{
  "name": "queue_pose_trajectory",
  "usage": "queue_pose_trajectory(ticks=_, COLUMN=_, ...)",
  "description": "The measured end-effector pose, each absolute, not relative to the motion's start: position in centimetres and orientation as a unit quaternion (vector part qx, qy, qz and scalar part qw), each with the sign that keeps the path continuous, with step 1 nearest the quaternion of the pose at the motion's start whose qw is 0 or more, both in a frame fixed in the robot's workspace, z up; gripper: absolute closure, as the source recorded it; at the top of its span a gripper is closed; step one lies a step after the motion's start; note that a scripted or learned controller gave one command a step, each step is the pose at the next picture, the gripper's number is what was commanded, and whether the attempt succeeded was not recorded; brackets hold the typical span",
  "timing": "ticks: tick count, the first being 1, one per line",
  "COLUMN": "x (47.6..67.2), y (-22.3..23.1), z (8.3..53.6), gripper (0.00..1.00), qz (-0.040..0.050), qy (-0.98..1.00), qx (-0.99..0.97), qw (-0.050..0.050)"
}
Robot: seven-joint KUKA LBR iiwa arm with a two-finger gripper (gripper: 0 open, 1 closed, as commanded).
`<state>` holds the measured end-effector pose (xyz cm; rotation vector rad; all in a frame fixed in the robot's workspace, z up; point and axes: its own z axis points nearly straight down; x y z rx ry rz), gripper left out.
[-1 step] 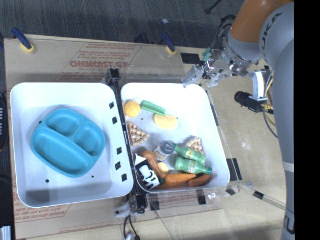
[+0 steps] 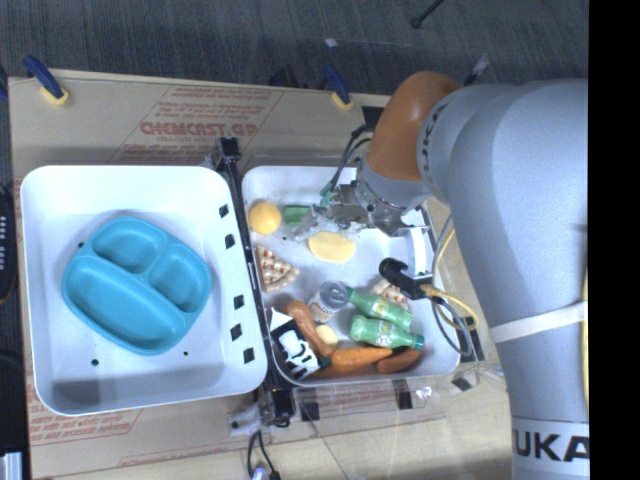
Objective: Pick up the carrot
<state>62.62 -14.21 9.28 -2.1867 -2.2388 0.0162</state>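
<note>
The carrot (image 2: 357, 359) is orange and lies flat near the front edge of the right bin (image 2: 262, 182). A brownish sausage (image 2: 400, 362) touches its right end. My gripper (image 2: 338, 206) hangs over the back part of the same bin, between a small green piece (image 2: 296, 212) and a pale yellow lump (image 2: 332, 247). It is well away from the carrot. The grey arm and its orange band (image 2: 408, 133) cover the bin's back right corner.
The right bin also holds a yellow lemon (image 2: 264, 217), a waffle-like slice (image 2: 273, 266), a can (image 2: 330, 296), two green bottles (image 2: 383, 320), a long orange-brown piece (image 2: 303, 325) and a black-and-white item (image 2: 292, 349). A blue divided plate (image 2: 137, 283) lies in the left bin (image 2: 60, 193).
</note>
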Motion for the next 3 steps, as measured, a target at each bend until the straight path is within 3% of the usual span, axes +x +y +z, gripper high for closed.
queue_pose_trajectory(ticks=1, x=60.1, y=-12.7, z=9.1, gripper=0.00, qz=0.0027, qy=-0.764, qx=-0.645, qw=0.004)
queue_pose_trajectory(ticks=2, x=60.1, y=-12.7, z=10.1, gripper=1.00, qz=0.0047, qy=-0.766, qx=-0.642, qw=0.005)
queue_pose_trajectory(ticks=3, x=55.2, y=-9.7, z=9.1, gripper=1.00, qz=0.0032, qy=-0.783, qx=-0.622, qw=0.002)
